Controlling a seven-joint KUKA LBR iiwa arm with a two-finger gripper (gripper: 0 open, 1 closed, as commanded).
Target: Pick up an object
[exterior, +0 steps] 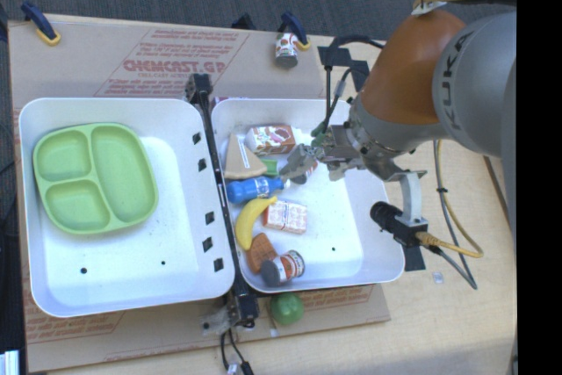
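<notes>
A: What did the step call for at that point?

B: A clean choice of one target. The arm (439, 75) reached in from the right and its end effector (300, 164) hung over the upper part of the right bin (373, 263), above a crowded patch: a small carton (270, 138) near the top, a blue bottle (255, 187) lying on its side just below it, then a banana (250, 222) and a red-printed packet (286, 217).

A: So the clutter was the trouble?

B: I judged so. The things lay touching or nearly so, and a descent between two of them risked pinching an edge. Better to come straight down over one item's middle, with the fingers set across its narrow side.

A: Was it gripping anything?

B: I could not tell; the wrist hid that part. Nothing showed clearly between the fingers.

A: And the left bin (53, 294)?

B: It carried a green divided plate (92, 178), well apart from the end effector
</notes>
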